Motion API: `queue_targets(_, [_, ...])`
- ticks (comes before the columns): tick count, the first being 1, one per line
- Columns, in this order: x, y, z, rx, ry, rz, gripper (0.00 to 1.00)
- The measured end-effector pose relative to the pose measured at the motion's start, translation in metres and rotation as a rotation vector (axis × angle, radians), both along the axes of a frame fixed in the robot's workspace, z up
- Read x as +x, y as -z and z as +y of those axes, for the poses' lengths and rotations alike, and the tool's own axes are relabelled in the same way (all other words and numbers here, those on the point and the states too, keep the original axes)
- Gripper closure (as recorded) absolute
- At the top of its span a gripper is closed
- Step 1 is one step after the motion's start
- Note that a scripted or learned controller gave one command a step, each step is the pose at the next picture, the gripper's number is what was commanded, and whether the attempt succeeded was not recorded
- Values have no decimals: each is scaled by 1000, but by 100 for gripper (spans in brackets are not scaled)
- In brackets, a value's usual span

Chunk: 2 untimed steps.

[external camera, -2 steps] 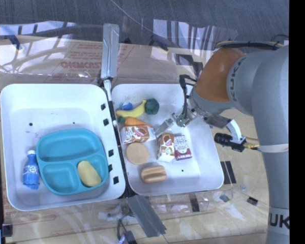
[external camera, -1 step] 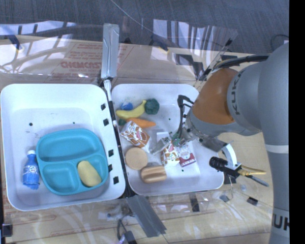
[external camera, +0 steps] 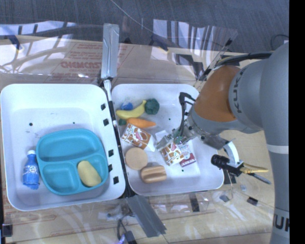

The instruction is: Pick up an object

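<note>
I note even, bright lighting; glare streaks the clear panels behind the white bins; focus slightly soft.

Pale wooden desk across the frame, two shallow white plastic bins side by side on it, left bin, right bin

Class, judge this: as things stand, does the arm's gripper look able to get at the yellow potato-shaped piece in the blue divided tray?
Probably yes. The yellow potato-shaped piece lies uncovered in the blue divided tray, open from above; the gripper sits over the other bin, so must cross the divider.
</note>
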<state>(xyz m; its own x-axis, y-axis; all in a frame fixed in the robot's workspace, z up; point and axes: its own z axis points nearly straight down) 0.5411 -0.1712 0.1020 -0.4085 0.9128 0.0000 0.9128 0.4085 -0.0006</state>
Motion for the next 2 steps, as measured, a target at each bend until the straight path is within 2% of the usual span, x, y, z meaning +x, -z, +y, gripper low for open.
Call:
queue_targets(1, [63,9,-4,-1,-20,-3,100])
queue_targets(2, [79,-96,105,3,37,-10,100])
